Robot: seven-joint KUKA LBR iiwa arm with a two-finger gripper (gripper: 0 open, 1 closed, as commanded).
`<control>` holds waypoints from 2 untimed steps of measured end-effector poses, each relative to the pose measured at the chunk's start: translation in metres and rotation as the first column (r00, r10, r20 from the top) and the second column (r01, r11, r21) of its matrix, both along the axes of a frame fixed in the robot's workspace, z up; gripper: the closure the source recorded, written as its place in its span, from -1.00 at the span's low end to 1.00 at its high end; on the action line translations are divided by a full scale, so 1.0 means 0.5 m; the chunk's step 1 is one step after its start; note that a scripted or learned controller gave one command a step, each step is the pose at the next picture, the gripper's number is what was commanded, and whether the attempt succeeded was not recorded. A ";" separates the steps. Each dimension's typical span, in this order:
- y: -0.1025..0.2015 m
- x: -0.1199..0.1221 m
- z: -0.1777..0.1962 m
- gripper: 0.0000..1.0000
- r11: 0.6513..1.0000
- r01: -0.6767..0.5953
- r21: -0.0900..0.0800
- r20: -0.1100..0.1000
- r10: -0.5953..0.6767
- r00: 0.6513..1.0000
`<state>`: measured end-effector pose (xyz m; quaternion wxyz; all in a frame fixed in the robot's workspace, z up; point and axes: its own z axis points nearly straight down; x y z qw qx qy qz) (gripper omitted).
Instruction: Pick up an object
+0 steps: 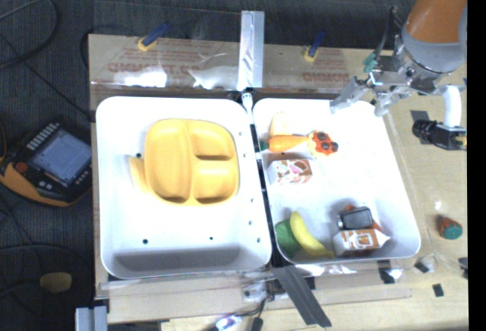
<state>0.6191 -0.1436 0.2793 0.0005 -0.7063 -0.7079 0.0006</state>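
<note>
My gripper [363, 102] hovers over the far edge of the right bin [380, 170], open, with nothing between its spread fingers. Below and to its left lie an orange carrot [288, 143], a small orange toy [325, 143] and a pale yellow block [279, 124]. A small brown-and-white carton [291, 171] sits just in front of them. At the bin's near end are a banana [304, 233], a green object [282, 234], an orange-and-white carton [358, 241] and a black object [355, 218] resting on top of it.
The left bin [114, 193] holds a yellow divided plate [190, 160]. A metal divider [251, 48] stands behind the seam between the bins. A handheld pendant [49, 162] lies on the floor at the left.
</note>
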 end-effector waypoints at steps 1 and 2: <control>0.026 0.061 -0.301 -1.00 1.000 0.011 -0.002 -0.001 -0.011 1.000; -0.014 0.026 -0.381 -1.00 0.980 -0.198 -0.005 0.010 0.198 0.980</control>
